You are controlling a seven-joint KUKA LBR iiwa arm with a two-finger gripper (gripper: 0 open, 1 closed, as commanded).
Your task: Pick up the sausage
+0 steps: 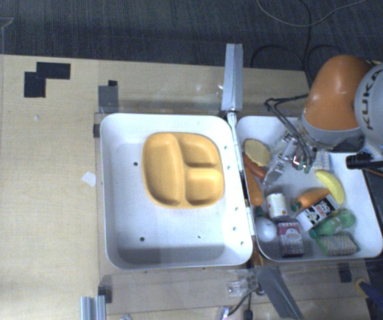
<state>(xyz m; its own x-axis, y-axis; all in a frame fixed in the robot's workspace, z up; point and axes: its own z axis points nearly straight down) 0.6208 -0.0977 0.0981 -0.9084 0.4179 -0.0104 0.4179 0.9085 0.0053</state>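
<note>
- While the arm (pixel 351 99) is reaching in from the right, its gripper (pixel 290 157) is hanging over the upper middle of the right bin (pixel 371 235), just right of the sausage's upper end.
- At this slant the metal fingers are blurring into the wrist hardware, so I cannot tell how far apart they are standing, and nothing is showing between them.
- Whether the tips are touching anything below is too unclear to say.
- Along the right bin's left wall the sausage (pixel 254 179) is lying, a long reddish-orange piece running top to bottom, its upper end just under a pale yellow round piece (pixel 257 152).
- Right of the gripper a banana (pixel 331 184) is lying tilted, with a carrot (pixel 311 197) just below it.
- Crowding the lower part of that bin are a small white jar (pixel 276 205), a white ball (pixel 265 229), a dark can (pixel 290 239), a black-and-white carton (pixel 317 212) and a green bottle (pixel 331 224).
- Beside it, the left bin (pixel 121 199) is holding 1 yellow divided tray (pixel 182 169) with 3 compartments.
</note>
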